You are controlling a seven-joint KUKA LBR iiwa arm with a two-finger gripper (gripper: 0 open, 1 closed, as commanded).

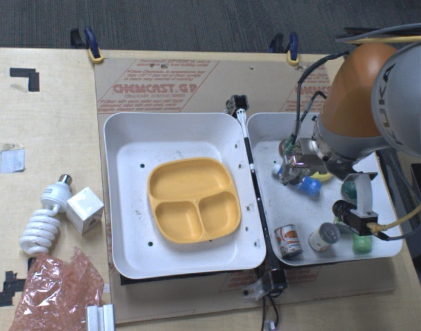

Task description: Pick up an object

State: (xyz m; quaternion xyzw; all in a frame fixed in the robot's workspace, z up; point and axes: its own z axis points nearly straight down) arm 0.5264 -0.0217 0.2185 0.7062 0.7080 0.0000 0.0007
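My gripper [291,169] is low in the right bin [269,133], near its left middle, under the grey arm with the orange band [359,92]. A blue object [310,185] lies just to its lower right, beside a yellow piece [325,176]. Whether anything is in the gripper I cannot make out. Further down the same bin are a small can [288,242], a grey round piece [325,236], a green object [362,244] and a dark green ball [350,185]. A yellow divided plate [194,200] lies in the left bin [124,157].
On the bench left of the bins lie a spiral light bulb [45,219], a white cube [85,209] and a crumpled pink bag [55,295]. Two clamps [92,43] hold the board's far edge. A cable [397,219] runs along the arm at the right.
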